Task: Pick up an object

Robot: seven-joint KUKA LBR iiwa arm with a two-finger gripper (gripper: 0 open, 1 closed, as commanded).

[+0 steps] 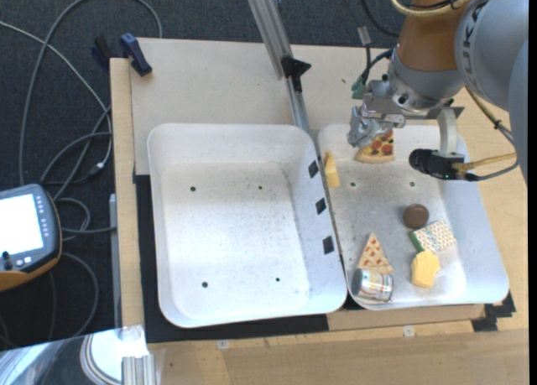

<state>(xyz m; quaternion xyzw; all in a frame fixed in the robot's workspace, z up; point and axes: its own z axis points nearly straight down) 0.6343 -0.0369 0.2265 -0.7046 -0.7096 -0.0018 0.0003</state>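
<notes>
Grey metal, the claw [369, 127] hangs over the right bin's [482, 232] far corner, at about one o'clock in the view, seemingly closed on a pizza slice toy [375, 149] that looks lifted; I judge the pick nearly done, only the carry-off left. Outward, toward five o'clock: a brown ball [415, 215], a second pizza slice [374, 252], a tin can [373, 284], a yellow corn toy [424, 269]. Nothing crowds it.
</notes>
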